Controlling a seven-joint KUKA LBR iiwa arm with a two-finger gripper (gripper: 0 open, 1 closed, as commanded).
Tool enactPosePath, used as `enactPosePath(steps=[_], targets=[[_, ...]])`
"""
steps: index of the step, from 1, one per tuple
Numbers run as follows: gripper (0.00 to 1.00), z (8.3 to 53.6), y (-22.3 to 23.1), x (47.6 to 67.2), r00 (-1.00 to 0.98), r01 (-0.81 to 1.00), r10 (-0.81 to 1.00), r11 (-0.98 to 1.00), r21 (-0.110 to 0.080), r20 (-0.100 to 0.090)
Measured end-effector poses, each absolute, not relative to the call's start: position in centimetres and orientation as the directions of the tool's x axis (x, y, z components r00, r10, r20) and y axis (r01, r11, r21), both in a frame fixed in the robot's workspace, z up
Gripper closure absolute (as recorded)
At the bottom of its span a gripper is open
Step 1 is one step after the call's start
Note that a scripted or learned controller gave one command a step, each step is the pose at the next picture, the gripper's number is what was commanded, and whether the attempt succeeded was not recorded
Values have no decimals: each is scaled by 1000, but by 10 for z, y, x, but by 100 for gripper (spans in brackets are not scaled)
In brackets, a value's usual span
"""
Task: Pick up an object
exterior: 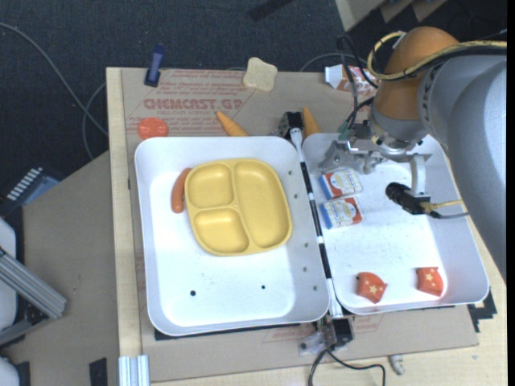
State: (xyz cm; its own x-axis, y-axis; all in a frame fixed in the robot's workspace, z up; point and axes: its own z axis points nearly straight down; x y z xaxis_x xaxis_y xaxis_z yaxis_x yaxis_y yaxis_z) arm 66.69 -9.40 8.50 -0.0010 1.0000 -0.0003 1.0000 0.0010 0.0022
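Observation:
My gripper (349, 157) hangs over the far left part of the right bin (402, 248), below the orange band of the arm. Just under and in front of it lie two small white packets with blue and red print, one (343, 183) close to the gripper and the other (341, 212) a little nearer the front. Two red strawberry-like pieces (370, 286) (429, 280) rest near the right bin's front edge. Nothing shows in the gripper's grasp.
The left bin (233, 296) holds a yellow divided plate (239, 206) with a red sausage (178, 191) beside it. Behind the bins lie a bread slice (260, 73), a carrot (231, 125), an orange disc (150, 127) and a blue item (154, 65). A black cable plug (405, 198) juts from the arm.

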Motion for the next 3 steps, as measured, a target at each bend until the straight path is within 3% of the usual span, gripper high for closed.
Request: enactPosePath(steps=[2,3], targets=[[0,85,-103,657,0,1000,1000,0,-2,0],[0,85,-98,667,-1,1000,1000,1,2,0]])
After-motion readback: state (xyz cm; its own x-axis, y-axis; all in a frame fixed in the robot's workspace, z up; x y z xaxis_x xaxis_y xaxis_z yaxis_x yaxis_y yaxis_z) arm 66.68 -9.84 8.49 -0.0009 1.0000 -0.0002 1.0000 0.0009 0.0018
